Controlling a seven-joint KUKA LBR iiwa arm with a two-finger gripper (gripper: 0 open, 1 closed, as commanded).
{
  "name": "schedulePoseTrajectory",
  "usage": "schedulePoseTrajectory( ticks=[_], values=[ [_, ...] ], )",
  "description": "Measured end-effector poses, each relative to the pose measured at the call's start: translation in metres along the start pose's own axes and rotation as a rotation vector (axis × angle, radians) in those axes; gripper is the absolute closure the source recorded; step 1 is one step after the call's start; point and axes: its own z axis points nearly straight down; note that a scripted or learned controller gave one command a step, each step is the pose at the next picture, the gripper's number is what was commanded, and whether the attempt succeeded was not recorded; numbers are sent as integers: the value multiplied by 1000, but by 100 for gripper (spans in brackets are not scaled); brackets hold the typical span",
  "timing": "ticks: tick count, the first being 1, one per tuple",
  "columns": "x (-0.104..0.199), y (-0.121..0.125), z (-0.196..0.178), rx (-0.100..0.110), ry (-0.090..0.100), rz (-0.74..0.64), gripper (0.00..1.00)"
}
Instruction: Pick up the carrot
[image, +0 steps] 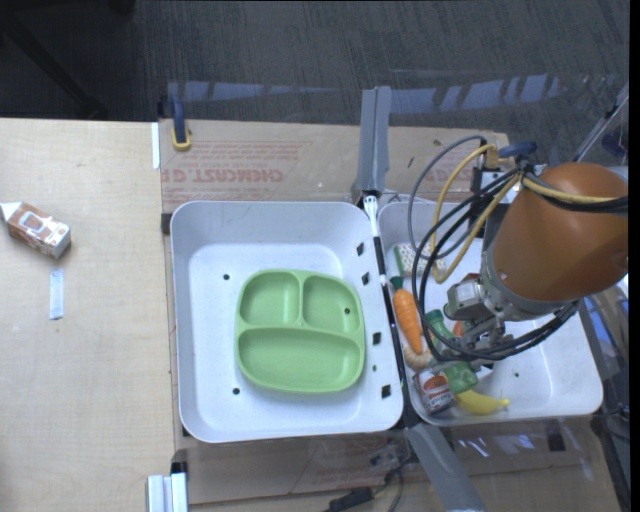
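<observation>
Carrot (407, 320) lengthwise along right bin's (560, 400) left wall, leafy end nearest.

Orange carrot (407, 318) — green divided plate (300, 332), white bins (190, 330), yellow banana (482, 403).

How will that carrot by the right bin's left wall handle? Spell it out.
The carrot looks stiff, so it should lift without sagging. Its tapered, rounded body may roll or slip between the fingers. Lying along the bin wall probably leaves little room on that side.
</observation>
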Motion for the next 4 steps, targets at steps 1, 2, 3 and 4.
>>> schedulePoseTrajectory(
  ticks=[1,2,3,4],
  values=[
    [-73,3,0,0,2,444,100],
    [14,0,0,1,0,203,100],
    [-46,0,0,-1,1,180,100],
    [106,-8,91,17,7,179,100]
  ],
)
